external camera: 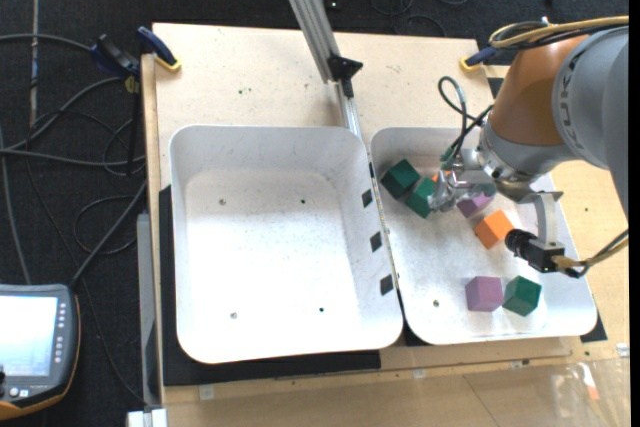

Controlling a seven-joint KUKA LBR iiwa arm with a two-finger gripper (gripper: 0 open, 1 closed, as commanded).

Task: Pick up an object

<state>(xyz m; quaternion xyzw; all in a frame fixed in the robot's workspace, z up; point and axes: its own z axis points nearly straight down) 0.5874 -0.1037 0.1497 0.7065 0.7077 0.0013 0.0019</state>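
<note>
Blocks lie scattered in the right bin (575,320), your shallow white tray with rounded corners; the left bin (200,215) beside it has the same speckled floor. You see the grey arm (570,105) with its orange band covering the right bin's far corner. Its gripper (452,183) sits low among a dark green block (401,177), a second green block (420,198) and a pale purple one (474,206), probably touching them; you cannot tell its state. An orange cube (492,228) lies just beside, a purple cube (484,293) and green cube (522,296) nearer.
</note>
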